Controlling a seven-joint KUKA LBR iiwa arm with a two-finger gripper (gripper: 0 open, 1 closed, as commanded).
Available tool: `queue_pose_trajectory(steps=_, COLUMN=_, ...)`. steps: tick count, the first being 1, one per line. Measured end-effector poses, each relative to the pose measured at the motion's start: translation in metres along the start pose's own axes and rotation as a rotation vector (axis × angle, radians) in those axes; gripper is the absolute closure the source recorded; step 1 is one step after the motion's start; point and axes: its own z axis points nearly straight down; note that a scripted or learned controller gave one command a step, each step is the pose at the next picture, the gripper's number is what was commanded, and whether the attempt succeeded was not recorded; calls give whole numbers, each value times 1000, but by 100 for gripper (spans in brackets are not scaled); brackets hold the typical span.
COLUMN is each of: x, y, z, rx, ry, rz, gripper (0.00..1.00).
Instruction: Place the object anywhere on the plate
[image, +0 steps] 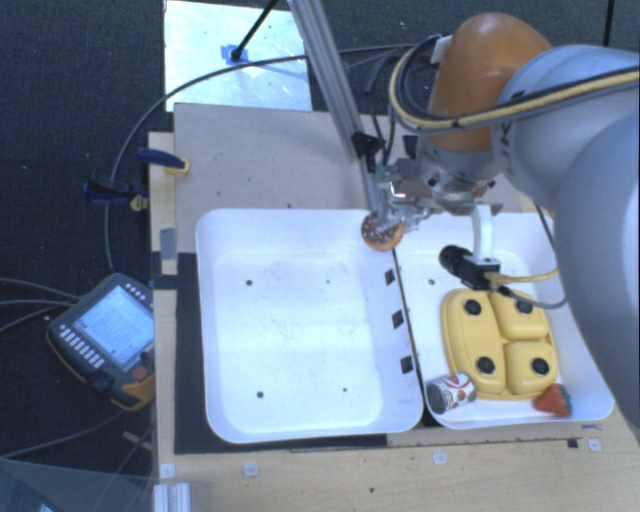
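A small round brown object (381, 235) hangs at the tip of my gripper (379, 222), which is shut on it. It sits over the far end of the divide between the two white bins, at the top right corner of the left bin (290, 330). The yellow plate (500, 342), with several shallow compartments, lies in the right bin (590, 405), to the right of and nearer than the gripper. My arm comes in from the upper right and covers much of the right bin.
A small can (450, 392) lies on its side at the near left corner of the right bin. A red fruit-like piece (552, 401) rests by the plate's near right corner. A teach pendant (105, 335) sits left of the bench.
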Motion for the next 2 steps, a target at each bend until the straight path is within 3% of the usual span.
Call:
queue_pose_trajectory(steps=1, x=56, y=16, z=19, rx=1, ry=0, rz=0, gripper=100)
queue_pose_trajectory(steps=2, x=72, y=31, z=9, rx=-1, ry=0, rz=3, gripper=100)
